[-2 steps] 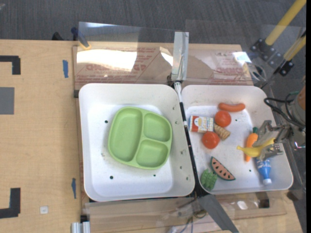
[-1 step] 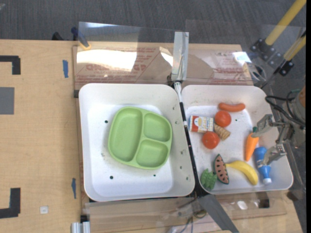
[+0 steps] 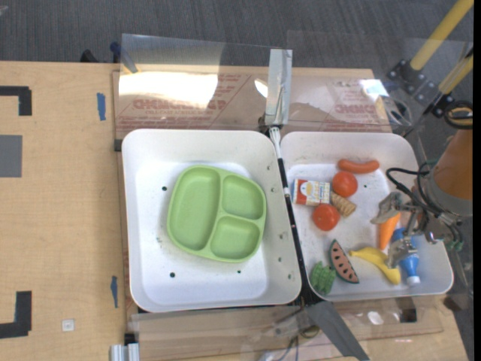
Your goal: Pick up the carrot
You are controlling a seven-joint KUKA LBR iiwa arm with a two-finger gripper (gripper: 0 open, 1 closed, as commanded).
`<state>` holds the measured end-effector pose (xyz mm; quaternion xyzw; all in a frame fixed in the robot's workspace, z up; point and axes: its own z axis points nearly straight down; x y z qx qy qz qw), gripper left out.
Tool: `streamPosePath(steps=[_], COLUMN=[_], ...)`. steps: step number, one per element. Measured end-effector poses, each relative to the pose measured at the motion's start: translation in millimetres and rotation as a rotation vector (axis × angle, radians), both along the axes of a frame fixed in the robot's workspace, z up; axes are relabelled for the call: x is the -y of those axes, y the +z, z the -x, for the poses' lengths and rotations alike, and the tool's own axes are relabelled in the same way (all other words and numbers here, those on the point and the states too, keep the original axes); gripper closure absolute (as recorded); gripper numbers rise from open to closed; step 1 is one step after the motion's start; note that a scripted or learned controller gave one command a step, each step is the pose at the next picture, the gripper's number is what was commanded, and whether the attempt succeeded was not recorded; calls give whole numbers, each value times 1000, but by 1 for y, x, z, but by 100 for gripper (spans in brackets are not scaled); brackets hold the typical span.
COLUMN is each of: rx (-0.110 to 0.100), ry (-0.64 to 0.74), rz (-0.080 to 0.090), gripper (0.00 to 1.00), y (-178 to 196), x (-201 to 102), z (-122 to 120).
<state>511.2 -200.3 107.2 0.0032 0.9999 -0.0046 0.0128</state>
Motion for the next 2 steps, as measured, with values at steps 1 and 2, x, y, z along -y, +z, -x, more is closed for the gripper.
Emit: streamPosePath(steps=[1,2], rx=[6,-24], ry=[2,-325], rz=[3,-15], gripper=[100,100], y=[11,24], x=[0,-56], z=[-2,19])
